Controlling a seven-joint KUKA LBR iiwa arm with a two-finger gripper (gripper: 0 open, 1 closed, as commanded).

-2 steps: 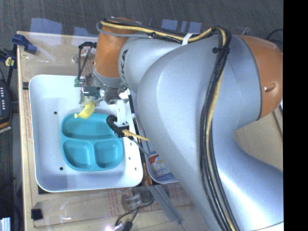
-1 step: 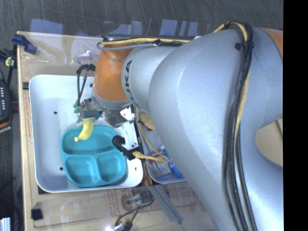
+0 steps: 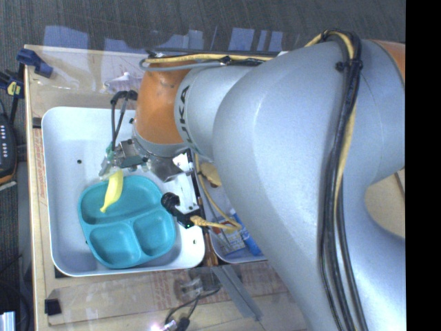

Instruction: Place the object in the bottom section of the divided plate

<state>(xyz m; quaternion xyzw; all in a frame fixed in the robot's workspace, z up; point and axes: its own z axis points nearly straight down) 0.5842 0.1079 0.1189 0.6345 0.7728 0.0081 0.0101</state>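
Gripper (image 3: 117, 163) sits over the upper left of the left bin (image 3: 58, 133), at the top edge of the teal divided plate (image 3: 127, 223). Fingers are pinched narrow on the top end of the yellow banana (image 3: 112, 190), so I'm holding it. Banana hangs tilted from my fingertips, lower end pointing down-left over the plate's large top section; can't tell if that tip touches the plate surface. Plate lies in the lower half of the left bin, large compartment toward the top, two smaller compartments side by side along the bottom. My wrist with the orange band (image 3: 158, 112) is right above the bin's upper right corner, and my grey arm body (image 3: 296, 171) covers most of the right side of the view, including nearly all of the right bin (image 3: 231, 257). Black cables (image 3: 117, 119) loop from the wrist down to my gripper. A few coloured items show in the visible sliver of the right bin, too hidden to identify.
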